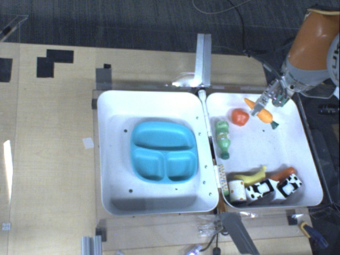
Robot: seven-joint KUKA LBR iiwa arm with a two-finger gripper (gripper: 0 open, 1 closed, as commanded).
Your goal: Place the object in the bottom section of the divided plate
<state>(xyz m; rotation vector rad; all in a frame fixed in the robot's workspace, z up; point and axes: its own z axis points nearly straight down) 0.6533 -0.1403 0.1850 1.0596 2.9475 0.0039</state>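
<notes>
- I have the pincer low over the far end of the right bin, with its tips right at the orange carrot; I take this as the approach to a grasp.
- I cannot tell whether the tips are apart or together, and I cannot say that the carrot sits between them, so I do not count it as held.
- The carrot lies on the bin floor directly under the pincer, tilted, its green end pointing away toward the bin's right wall.
- Just beside the pincer, on the divider side, sits a red tomato, close enough that I judge a wide approach could knock it.
- A little farther on that same side, a green bottle-shaped toy lies along the divider.
- Well apart from the pincer, heaped at the bin's opposite end, I see a yellow banana, black-and-white cow-patterned pieces and a can-like item; being piled, they would be awkward picks, which may be why the loose carrot is the target.
- Farthest from the pincer, across the divider in the left bin, the blue divided plate lies flat; the carrot's goal is one of its sections, a long carry over the divider.
</notes>
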